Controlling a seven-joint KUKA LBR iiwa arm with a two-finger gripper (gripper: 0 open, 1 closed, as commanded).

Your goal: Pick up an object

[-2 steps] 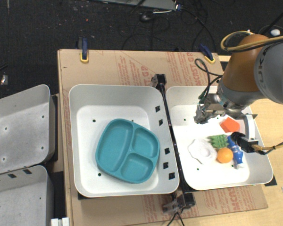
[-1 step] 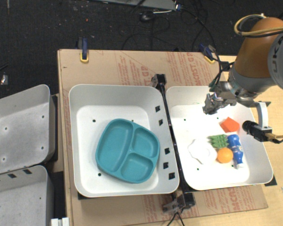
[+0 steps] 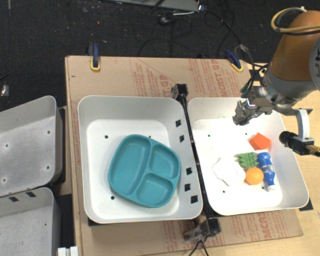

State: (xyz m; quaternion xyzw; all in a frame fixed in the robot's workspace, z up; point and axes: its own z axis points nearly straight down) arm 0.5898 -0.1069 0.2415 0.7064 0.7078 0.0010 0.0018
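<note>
The arm (image 3: 298,47) rises closest to the lens at the upper right, a smooth orange band over grey metal, its top cut off by the edge. Beneath everything lies a brown cardboard sheet (image 3: 133,71) printed with faint red lettering, reversed or upside down and too pale to read. On it sit 2 shallow white plastic bins with rounded corners. The left bin (image 3: 93,159) holds a teal compartment tray (image 3: 144,170), matte and smooth, with 3 sections. The right bin (image 3: 290,199) holds the small things, clustered toward its right side: a flat white piece (image 3: 226,170) that nearly vanishes against the bin floor, a blue and white tube (image 3: 267,169) whose label is too small to read, an orange block (image 3: 261,141) with sharp corners, a green leafy-looking piece (image 3: 247,158), and an orange ball (image 3: 253,176) touching the tube. The ball, tube and green piece lie just beside one another; the block sits a little apart, above them. The gripper (image 3: 243,115) hangs over the upper part of the right bin, up and left of the block; its dark fingers blur together, so I cannot tell how they stand. 2 blue and yellow clamps (image 3: 95,57) grip the cardboard's far edge.
</note>
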